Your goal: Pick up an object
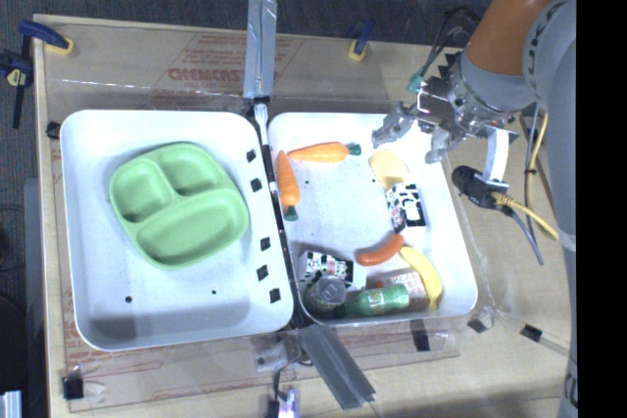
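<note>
Claw (416, 134), finger state indeterminate, above right bin (460, 240) near yellow block (388, 165) and carrot (318, 152).

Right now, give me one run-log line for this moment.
gripper: above right bin's far edge, holding nothing | nearest: yellow block | green plate: left bin

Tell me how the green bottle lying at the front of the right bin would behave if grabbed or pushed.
The green bottle lies on its side, so a push would probably roll it. Its rounded, shiny body looks slippery. The banana and can crowd it, likely hampering a clean grasp.
</note>
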Controlling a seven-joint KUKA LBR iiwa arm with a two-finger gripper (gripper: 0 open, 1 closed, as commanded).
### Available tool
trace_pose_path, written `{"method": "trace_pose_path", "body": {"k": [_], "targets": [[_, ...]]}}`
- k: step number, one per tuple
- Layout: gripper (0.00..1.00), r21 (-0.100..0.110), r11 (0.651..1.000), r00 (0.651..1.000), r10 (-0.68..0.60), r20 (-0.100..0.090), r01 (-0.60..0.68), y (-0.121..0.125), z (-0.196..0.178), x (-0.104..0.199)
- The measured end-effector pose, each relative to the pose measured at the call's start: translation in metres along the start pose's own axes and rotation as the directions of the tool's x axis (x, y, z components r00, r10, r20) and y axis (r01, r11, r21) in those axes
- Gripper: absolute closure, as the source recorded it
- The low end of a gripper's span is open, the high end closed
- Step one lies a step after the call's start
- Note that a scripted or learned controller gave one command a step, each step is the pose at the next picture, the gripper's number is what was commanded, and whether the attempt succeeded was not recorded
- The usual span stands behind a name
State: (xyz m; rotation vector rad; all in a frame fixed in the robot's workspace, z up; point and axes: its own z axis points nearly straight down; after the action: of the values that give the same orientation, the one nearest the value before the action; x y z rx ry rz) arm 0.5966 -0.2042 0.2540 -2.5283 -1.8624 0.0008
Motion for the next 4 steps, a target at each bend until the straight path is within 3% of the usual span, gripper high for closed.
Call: {"method": "trace_pose_path", "body": {"k": [1, 2, 3, 4], "targets": [[0.00, 0.000, 0.999, 0.999, -0.036, 0.001, 0.036, 0.025, 0.033, 0.010], [0.00, 0.000, 1.000, 1.000, 0.016, 0.000, -0.016, 0.012, -0.039, 0.043], [0.00, 0.004, 0.998, 0.998, -0.057, 0.001, 0.057, -0.007, 0.051, -0.001], [1.00, 0.005, 0.998, 0.998, -0.061, 0.001, 0.061, -0.006, 0.041, 0.000]]}}
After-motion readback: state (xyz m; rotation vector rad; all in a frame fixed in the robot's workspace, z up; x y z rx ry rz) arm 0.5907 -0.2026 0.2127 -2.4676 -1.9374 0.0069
